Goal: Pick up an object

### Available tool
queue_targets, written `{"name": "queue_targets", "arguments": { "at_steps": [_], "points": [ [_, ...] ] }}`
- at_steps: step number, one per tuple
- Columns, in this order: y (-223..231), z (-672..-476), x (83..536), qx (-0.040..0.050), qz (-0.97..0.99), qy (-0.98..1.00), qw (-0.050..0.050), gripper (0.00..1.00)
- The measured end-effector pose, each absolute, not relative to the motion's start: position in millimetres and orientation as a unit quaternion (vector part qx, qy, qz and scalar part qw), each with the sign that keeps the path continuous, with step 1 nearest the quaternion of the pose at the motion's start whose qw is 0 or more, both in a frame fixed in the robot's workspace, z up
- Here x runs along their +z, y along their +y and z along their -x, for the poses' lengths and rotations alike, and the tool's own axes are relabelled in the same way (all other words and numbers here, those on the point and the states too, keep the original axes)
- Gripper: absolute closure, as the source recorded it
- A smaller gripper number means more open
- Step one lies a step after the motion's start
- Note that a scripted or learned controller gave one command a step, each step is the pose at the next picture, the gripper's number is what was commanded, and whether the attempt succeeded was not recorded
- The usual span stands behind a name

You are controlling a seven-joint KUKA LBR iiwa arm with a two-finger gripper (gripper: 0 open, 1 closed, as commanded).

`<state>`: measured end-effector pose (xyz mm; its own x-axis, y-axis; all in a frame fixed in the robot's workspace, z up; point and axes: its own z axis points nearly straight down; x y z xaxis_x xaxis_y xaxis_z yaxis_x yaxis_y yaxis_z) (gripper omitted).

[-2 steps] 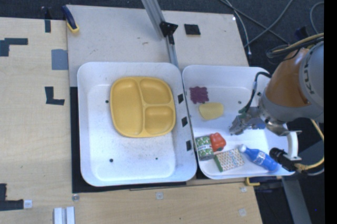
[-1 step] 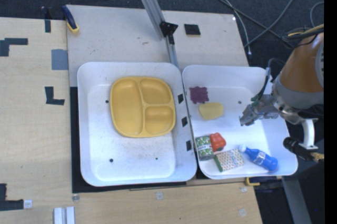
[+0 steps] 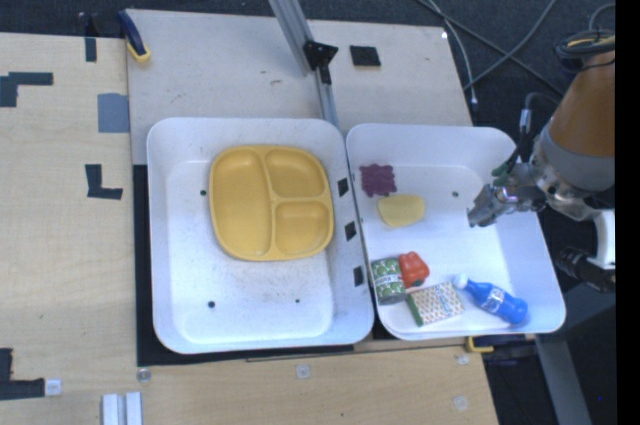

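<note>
Over the right bin [image 3: 520,243], the gripper [image 3: 484,213] hovers, its state impossible to tell; the yellow piece [image 3: 401,210] lies nearest, straight to its left, long axis crosswise.

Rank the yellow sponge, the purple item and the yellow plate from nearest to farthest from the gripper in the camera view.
From the gripper:
1. Yellow sponge, middle of the right bin, to the gripper's left in view.
2. Purple item, right bin's upper left, just beyond the sponge.
3. Yellow plate, in the left bin, clearly farthest.
</note>
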<state>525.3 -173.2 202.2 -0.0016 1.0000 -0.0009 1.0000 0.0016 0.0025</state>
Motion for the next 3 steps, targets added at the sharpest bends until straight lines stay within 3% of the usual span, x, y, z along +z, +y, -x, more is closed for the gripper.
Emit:
{"name": "queue_targets", "arguments": {
  "at_steps": [1, 3],
  "points": [
    [-173, -525.8, 233, 0.0002, -0.707, 0.708, 0.001, 1.00],
    [-70, -510.2, 212, -0.0006, -0.705, 0.709, -0.002, 1.00]
  ]
}}
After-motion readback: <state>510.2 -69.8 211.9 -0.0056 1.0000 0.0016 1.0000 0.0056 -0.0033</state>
